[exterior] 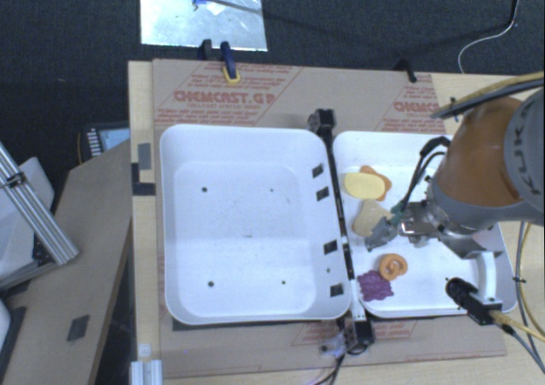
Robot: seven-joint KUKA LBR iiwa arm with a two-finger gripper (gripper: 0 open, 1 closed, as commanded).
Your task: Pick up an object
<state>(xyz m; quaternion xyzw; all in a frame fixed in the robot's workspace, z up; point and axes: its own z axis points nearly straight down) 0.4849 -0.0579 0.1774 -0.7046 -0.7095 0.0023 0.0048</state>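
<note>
Objects are all still lying in the right bin; I'm hovering the gripper over them, can't tell jaws' state.

Yellow-orange piece, beige piece, orange ring, purple lump in right bin.

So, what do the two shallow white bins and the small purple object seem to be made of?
The two shallow white bins look like moulded plastic with a smooth, faintly glossy finish: rounded corners and an even white surface. The small purple object looks soft and matte, perhaps foam or rubber; its lumpy outline suggests that, but the view leaves it uncertain.
</note>
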